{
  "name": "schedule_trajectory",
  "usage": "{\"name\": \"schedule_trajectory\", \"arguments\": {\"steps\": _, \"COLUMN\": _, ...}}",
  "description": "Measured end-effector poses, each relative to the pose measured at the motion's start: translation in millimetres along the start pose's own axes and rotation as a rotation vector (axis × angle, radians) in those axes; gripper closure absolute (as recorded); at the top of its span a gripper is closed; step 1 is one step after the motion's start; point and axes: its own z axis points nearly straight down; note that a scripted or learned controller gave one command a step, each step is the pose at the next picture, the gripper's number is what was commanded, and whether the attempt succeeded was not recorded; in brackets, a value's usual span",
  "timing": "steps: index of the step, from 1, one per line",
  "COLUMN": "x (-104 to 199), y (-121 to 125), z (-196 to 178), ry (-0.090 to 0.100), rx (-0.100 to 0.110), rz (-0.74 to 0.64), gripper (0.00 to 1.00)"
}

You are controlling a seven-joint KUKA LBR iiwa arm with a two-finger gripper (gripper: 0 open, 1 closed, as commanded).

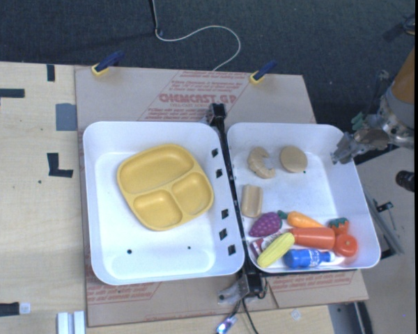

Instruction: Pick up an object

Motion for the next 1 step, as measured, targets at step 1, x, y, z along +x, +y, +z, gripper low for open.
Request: {"name": "schedule_trajectory", "arguments": {"steps": 1, "x": 68.9, "y": 11.5, "z": -198.0, "ry": -0.002, "rx": -0.020, "rz": -0.006, "gripper": 1.00}}
